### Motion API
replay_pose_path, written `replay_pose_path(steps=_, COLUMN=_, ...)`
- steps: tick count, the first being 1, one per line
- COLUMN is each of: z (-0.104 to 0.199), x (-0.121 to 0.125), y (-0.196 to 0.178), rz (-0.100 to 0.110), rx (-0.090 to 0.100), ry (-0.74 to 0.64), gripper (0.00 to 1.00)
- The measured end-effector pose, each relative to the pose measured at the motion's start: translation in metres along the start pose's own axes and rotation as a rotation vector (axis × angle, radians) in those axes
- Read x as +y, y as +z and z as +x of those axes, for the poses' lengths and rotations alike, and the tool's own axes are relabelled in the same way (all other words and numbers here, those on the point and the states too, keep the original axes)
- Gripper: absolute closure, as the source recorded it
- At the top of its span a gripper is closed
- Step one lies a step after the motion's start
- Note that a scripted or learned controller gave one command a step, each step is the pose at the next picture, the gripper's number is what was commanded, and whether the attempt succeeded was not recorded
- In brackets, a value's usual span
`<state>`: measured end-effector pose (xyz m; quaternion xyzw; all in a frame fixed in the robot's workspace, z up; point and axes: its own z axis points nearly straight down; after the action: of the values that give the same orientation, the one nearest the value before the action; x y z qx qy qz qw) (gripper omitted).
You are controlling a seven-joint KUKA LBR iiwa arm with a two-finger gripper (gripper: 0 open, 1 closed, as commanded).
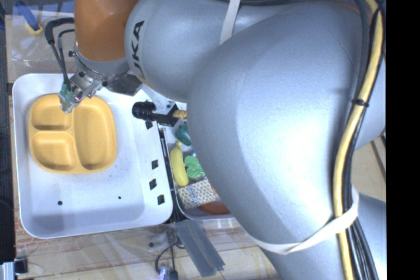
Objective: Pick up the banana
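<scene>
Looking down on counter (pixel 118 252), pale wood showing below bins; dark floor or mat along top edge. Left white bin (pixel 85 213) holds yellow three-section plate (pixel 71 133). Gripper (pixel 71 96) sits over plate's upper rim; I cannot tell whether fingers are open or closed. Banana (pixel 178 166) lies in right bin (pixel 182 210), just beside dividing wall, next to green item (pixel 194 167) and patterned item (pixel 197 193). Grey arm (pixel 275 115) covers most of right bin

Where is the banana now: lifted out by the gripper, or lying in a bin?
Lying in a bin. The banana rests in the right bin beside a green item, while the gripper is over the yellow divided plate.
</scene>
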<state>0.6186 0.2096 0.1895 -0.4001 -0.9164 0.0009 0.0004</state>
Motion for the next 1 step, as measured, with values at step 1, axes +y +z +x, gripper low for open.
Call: replay_pose_path(steps=1, z=0.0107, x=-0.0629, y=0.0329, rz=0.002, rx=0.001, ry=0.018, gripper=1.00)
